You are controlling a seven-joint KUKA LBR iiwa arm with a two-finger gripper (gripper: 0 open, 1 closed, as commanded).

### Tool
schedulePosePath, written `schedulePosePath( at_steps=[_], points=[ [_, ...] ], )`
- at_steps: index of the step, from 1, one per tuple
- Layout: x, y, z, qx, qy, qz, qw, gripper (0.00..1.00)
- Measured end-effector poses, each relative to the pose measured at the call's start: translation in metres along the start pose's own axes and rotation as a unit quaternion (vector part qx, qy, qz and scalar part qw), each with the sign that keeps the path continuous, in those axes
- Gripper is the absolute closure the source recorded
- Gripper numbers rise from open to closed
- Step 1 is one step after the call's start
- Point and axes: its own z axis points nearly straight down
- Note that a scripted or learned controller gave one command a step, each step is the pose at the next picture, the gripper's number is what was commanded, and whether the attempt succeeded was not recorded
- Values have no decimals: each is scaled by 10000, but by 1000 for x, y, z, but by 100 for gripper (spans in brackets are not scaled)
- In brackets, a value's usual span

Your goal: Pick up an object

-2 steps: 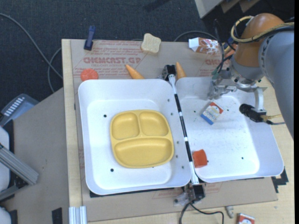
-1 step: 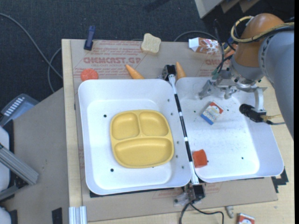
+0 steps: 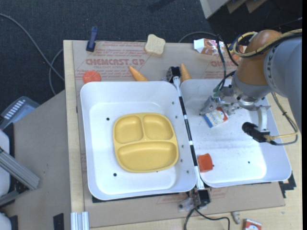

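— What do the bins hold?
— The left bin (image 3: 96, 128) holds a yellow divided plate (image 3: 145, 142). The right bin (image 3: 268, 166) holds a red block (image 3: 205, 162), near its front-left corner, and a small carton (image 3: 217, 117).
— And the gripper (image 3: 218, 107)?
— Directly over that carton; I cannot tell how its tips are set.

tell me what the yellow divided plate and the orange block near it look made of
Yellow three-compartment plate: probably moulded plastic, going by its smooth, even colour and soft sheen. Small orange block in the right white bin: matte; foam or plastic, can't tell which.
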Motion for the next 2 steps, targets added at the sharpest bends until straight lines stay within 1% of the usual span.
schedulePosePath(
  at_steps=[1, 2],
  points=[
    [0, 1, -10, -10, 0, 3, 10000, 100],
    [54, 1, -115, -24, -4, -11, 10000, 100]
  ],
)
